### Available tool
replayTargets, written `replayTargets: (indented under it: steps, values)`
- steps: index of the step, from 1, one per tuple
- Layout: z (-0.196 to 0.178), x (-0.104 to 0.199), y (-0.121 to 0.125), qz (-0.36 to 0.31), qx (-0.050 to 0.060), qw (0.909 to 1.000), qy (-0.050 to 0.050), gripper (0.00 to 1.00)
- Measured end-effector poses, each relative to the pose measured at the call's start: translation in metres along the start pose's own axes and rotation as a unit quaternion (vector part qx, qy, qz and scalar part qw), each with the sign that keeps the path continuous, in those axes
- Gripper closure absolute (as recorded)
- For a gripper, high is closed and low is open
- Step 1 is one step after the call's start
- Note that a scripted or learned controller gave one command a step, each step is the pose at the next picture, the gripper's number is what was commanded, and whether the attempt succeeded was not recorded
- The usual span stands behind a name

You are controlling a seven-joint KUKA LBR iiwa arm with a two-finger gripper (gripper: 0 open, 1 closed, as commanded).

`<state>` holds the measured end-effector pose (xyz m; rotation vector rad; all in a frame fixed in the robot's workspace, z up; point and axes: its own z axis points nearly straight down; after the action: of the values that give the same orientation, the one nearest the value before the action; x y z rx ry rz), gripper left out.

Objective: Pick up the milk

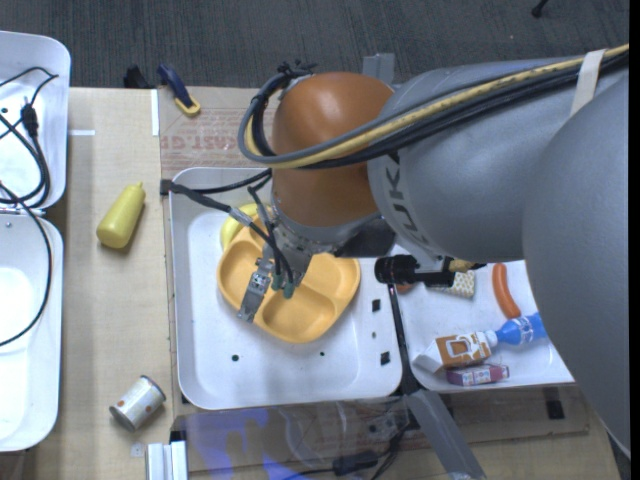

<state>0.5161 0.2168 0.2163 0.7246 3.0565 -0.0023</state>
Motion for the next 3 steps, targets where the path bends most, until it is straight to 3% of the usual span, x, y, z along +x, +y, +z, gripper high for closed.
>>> replayTargets:
  steps: [1, 2, 3]
  values:
    - [0.124, 0.016, 0.004, -0.106, -0.001, 0.9943, -0.001, 0.00]
    - [0.114, 0.009, 0.001, -0.101, -0.002, 0.9949, -0.009, 1.00]
    - [0.091, 0.036, -0.013, -0.364, 0.003, 0.9312, 0.002, 1.00]
